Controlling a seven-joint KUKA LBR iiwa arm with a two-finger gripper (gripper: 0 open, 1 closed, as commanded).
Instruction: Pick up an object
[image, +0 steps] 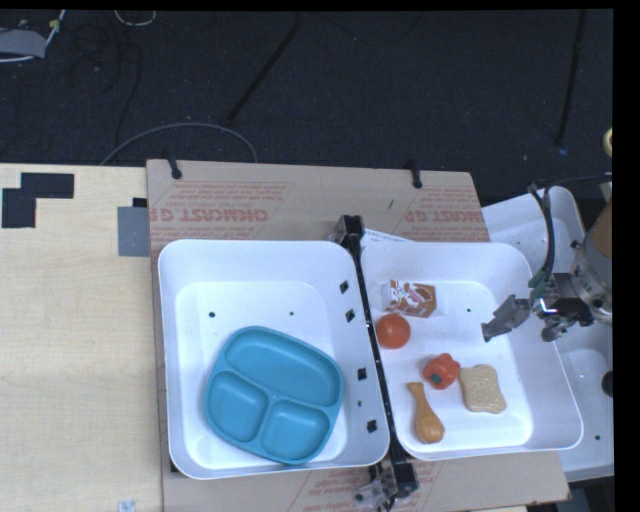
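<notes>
We see a dark speckled carpet floor (330, 90) across the top, with thin black cables (180, 135) looping over it. Below it lies a pale wooden tabletop (70, 340) bearing black and grey rectangular patches (130, 230). A brown cardboard sheet printed with red lettering (300, 205) lies on the bench. The light is even and soft.

A single fixed camera looks down on the counter (70, 330) from above at a slant, far enough back to take in both white bins whole: the left bin (180, 280) and the right bin (510, 270) sit in the middle of its field. Dark floor (300, 80) runs along the counter's far edge. The arm (590, 280) enters at the counter's right edge.
</notes>
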